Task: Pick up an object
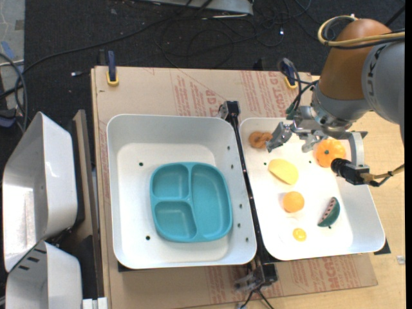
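The right bin (pixel 360 234) holds several toy foods. A small brown piece (pixel 259 139) lies at its far left corner, and a pale yellow piece (pixel 283 171) sits just in front of that. An orange fruit (pixel 329 150) lies partly under the arm's wrist. Nearer the front are a small orange ball (pixel 293 201), a watermelon slice (pixel 328 212) and a tiny yellow piece (pixel 299 235). My gripper (pixel 293 140) hangs over the bin's far end, between the brown piece and the orange fruit. It is open, with nothing between its fingers.
The left bin (pixel 129 140) holds a teal divided plate (pixel 190 201). A raised divider (pixel 241 166) separates the two bins. White tubs (pixel 38 179) stand off the bench at the left. Clamps (pixel 112 69) grip the bench's far edge.
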Tool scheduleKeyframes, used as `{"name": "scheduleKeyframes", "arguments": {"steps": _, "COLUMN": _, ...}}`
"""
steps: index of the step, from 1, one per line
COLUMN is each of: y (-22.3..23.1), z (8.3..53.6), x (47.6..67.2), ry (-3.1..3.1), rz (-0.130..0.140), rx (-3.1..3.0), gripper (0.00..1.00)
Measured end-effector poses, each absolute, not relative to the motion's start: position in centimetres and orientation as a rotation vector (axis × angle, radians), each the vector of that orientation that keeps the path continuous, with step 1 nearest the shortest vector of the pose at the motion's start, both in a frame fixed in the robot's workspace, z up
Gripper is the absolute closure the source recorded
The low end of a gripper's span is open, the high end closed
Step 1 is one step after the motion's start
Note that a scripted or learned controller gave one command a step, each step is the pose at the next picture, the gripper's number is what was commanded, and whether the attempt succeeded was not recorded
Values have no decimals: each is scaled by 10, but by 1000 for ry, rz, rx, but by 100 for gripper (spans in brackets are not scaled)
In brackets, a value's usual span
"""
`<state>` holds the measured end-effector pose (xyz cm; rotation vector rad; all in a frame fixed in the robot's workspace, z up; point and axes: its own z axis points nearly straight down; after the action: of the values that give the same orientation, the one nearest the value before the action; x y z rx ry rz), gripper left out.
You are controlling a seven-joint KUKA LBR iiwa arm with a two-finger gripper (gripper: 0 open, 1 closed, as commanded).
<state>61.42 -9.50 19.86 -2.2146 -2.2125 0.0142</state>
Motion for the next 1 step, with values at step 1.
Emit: {"name": "scheduleKeyframes", "arguments": {"steps": 1, "y": -95, "z": 207, "x": 617, "ry": -2222, "rz": 1, "rx": -2220, "gripper": 0}}
